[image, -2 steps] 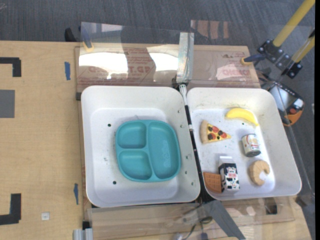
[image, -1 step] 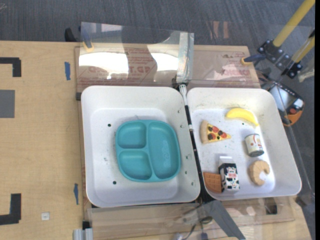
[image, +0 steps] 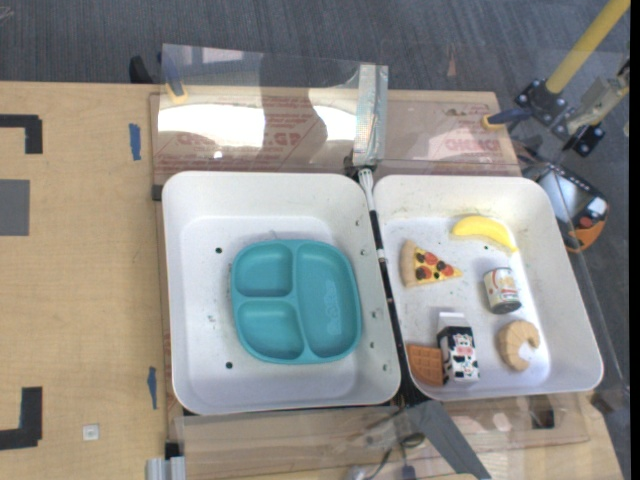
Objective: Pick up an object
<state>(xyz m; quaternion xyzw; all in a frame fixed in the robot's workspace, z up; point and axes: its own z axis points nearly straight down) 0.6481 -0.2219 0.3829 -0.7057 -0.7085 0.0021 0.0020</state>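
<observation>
Two white bins sit side by side; the left bin (image: pixel 190 298) holds a teal divided plate (image: pixel 296 301); the right bin (image: pixel 560 258) holds a banana (image: pixel 483 231), pizza slice (image: pixel 428 265), can (image: pixel 502 290), milk carton (image: pixel 459 349), cracker (image: pixel 426 364) and pastry (image: pixel 518 344); nothing looks lifted, so the pick seems not yet begun; I cannot tell the gripper's state

From my remote seat I see a dark grey carpeted floor (image: pixel 300 8) across the twelve o'clock band. Below it lies a light wooden bench top (image: pixel 70 268) with black corner marks (image: pixel 25 133) at nine o'clock and blue tape strips (image: pixel 134 140) nearby. Clear plastic sheeting (image: pixel 270 108) at twelve o'clock catches bright glare. A yellow pole (image: pixel 595 28) slants at two o'clock.
</observation>
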